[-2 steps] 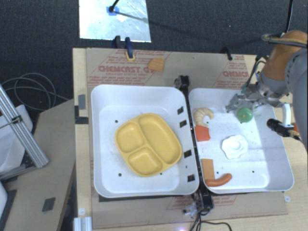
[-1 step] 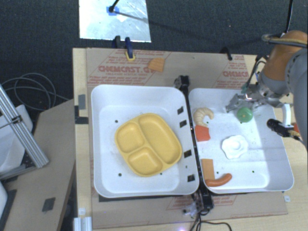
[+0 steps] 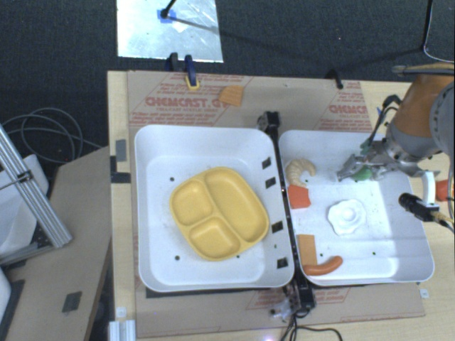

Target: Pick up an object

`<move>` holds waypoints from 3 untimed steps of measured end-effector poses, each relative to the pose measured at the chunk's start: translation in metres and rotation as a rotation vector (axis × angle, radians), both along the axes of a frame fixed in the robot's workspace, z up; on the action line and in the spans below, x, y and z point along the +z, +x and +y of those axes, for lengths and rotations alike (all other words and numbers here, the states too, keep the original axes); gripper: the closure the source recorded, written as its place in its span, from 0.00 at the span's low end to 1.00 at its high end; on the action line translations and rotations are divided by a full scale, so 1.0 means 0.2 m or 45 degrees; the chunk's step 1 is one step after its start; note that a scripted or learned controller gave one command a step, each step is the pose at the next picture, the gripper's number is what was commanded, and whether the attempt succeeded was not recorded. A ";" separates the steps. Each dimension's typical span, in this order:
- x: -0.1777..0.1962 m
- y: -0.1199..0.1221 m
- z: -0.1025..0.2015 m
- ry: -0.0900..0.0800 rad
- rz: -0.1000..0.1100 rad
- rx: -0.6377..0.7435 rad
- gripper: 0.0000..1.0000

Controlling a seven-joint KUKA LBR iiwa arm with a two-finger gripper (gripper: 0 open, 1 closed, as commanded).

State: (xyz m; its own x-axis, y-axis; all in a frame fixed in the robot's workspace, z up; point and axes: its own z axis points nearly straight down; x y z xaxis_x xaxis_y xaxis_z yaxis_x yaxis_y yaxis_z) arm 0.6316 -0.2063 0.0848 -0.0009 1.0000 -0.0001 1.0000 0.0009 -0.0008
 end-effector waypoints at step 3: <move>0.06 0.04 0.00 -0.003 -0.009 0.003 1.00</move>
